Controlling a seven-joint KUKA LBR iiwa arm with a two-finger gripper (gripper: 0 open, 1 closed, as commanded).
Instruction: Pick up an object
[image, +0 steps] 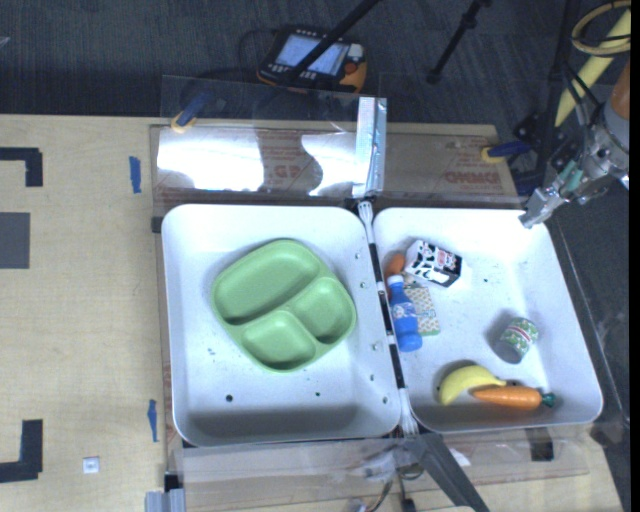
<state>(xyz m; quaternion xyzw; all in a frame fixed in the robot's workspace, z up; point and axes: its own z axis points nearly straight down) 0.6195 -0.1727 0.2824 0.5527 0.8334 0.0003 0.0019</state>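
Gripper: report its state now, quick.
Gripper: above the right bin's far right corner; open or shut cannot be told, nothing seen in it.

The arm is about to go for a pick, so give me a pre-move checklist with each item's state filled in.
1. Gripper away from the objects: ok, it sits at the far right corner of the right bin.
2. Gripper carrying nothing: cannot tell, too small to see.
3. Free-standing target: ok, the small can stands apart from the rest.
4. Banana and carrot separable: not ok, they touch near the front wall.
5. Blue bottle reachable: not ok, it lies against the wall between the bins.
6. Green divided plate out of the way: ok, it lies in the left bin.
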